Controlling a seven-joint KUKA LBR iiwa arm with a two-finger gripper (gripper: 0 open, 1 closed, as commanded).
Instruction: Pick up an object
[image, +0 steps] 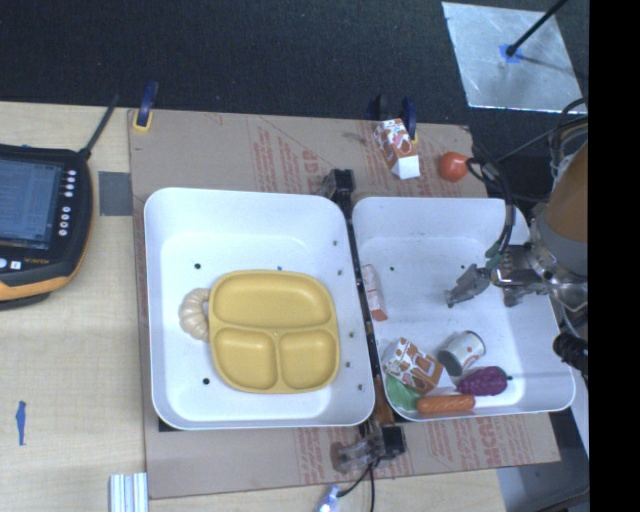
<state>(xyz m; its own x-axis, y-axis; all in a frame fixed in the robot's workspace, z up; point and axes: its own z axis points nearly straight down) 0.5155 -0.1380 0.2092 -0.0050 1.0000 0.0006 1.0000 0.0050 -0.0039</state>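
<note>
My gripper hangs over the right side of the right bin, open, with nothing between its fingers. Below it, in the bin's near corner, lie a small white can, a purple eggplant, an orange sausage, a patterned box and a green piece. A thin pink and white bar rests against the bin's left wall. The can is the closest of these to the gripper, a little below and left of it.
The left bin holds a yellow divided plate and a beige ridged object. Behind the bins on the bench stand a small carton and a red ball. A tablet lies at far left.
</note>
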